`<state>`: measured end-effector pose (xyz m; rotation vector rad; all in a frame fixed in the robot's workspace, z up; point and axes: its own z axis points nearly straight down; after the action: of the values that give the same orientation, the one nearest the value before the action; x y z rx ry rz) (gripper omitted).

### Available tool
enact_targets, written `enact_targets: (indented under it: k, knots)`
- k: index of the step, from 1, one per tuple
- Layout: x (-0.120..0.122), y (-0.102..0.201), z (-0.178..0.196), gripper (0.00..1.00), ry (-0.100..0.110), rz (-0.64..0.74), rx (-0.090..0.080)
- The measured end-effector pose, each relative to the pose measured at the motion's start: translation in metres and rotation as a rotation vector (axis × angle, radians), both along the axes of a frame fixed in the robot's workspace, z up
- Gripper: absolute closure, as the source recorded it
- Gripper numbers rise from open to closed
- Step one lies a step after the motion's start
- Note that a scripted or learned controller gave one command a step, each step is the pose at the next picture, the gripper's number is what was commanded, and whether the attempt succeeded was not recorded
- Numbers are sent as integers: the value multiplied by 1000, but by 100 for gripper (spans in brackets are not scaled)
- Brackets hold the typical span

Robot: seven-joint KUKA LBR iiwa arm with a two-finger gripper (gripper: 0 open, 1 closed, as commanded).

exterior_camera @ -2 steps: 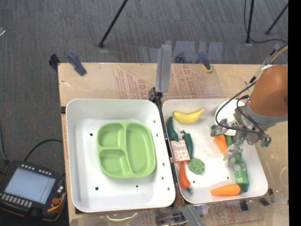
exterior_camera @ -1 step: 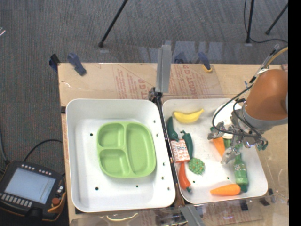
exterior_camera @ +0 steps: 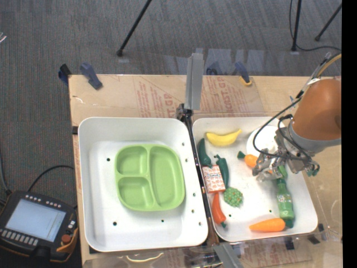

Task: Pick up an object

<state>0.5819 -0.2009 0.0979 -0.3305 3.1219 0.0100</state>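
End effector [exterior_camera: 271, 169] above right bin [exterior_camera: 309, 191], green bottle [exterior_camera: 284, 200]

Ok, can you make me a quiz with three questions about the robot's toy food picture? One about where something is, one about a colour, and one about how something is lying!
1. Where is the green plate?
A. in the left bin
B. in the right bin
C. on the floor

2. What colour is the banana?
A. red
B. yellow
C. blue

3. How is the green bottle?
A. standing upright
B. lying on its side
C. held up in the air

Answers:
1. A, the plate rests in the left bin, all the food is in the right bin.
2. B, the banana near the right bin's back wall is plainly yellow.
3. B, the bottle lies flat on the bin floor just below the gripper, above the carrot.
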Motion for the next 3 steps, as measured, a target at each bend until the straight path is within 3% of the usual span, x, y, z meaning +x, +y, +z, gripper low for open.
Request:
enact_targets:
  k: [1,2,3]
  knots:
    - [0,0,0,0,0,0,0]
    - [35,41,-10,0,-1,92,-4]
    - [9,91,-10,0,0,83,-4]
